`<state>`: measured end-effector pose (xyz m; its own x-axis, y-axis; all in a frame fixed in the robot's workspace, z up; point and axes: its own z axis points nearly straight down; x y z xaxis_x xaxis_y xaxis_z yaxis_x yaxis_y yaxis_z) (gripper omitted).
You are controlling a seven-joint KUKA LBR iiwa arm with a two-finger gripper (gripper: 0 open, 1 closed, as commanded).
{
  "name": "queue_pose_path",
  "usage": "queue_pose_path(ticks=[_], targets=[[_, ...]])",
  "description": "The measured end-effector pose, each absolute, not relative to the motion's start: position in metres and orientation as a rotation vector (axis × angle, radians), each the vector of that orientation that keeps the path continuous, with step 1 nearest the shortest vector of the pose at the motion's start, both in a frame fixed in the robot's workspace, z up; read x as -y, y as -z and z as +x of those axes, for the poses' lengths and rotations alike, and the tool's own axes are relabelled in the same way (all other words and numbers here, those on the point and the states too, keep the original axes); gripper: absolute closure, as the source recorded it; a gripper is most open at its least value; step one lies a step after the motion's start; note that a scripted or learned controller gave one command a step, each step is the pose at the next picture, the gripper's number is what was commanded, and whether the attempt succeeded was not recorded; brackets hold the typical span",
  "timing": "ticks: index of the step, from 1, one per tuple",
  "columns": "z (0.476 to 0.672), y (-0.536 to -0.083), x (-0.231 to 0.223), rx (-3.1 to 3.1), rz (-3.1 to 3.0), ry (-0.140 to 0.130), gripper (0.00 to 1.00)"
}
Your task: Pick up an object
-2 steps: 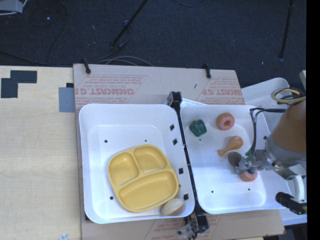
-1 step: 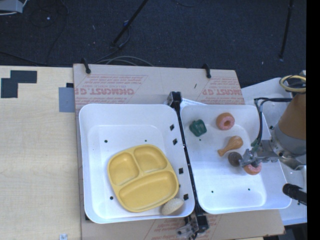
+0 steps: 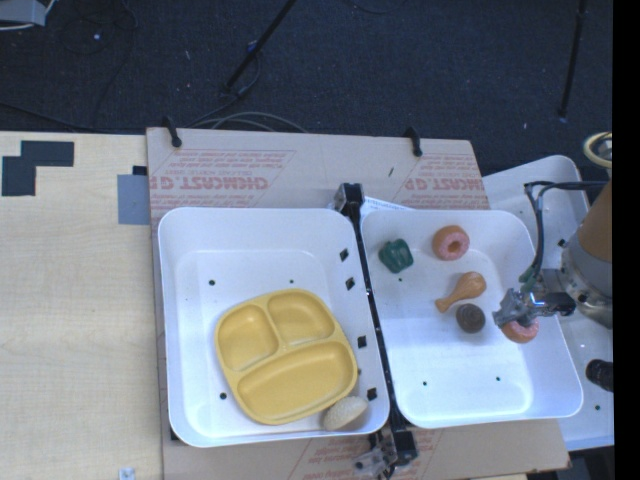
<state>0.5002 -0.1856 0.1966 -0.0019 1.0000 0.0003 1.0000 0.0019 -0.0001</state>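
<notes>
2 shallow white plastic bins sit side by side on the bench, which has a pale wood-grain top, with a sheet of brown printed cardboard under them. The left bin has smooth walls and rounded corners and carries a yellow plastic tray, turned at an angle, moulded into 3 compartments: 2 small ones at the top and 1 long one below. Touching the tray's lower right edge is a beige oval lump with a dull, rough-looking surface.

The right bin holds 4 small items in its upper half. A dark green blocky piece lies near the divider. An orange-pink ring shaped like a doughnut lies to its right. Below that is a tan drumstick-shaped piece, thick at one end and tapering to a narrow handle. Just beside its thick end sits a dark brown round ball.

The grey arm reaches in from the right, and its claw hangs at the right bin's right wall. A reddish-orange rounded thing sits directly under the metal tips, touching them. The view is too small and blurred there to tell how far the claw is parted or whether it actually clasps that piece.
</notes>
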Motion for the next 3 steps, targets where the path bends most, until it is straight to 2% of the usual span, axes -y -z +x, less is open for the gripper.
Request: queue_pose_path(ticks=[1, 2, 3], targets=[[0.501, -0.213, 0.186, 2.223, -2.218, 0.000, 1.00], [0.517, -0.213, 0.130, 2.226, -2.212, 0.001, 1.00], [0.523, -0.205, 0.073, 2.224, -2.212, -0.001, 1.00]])
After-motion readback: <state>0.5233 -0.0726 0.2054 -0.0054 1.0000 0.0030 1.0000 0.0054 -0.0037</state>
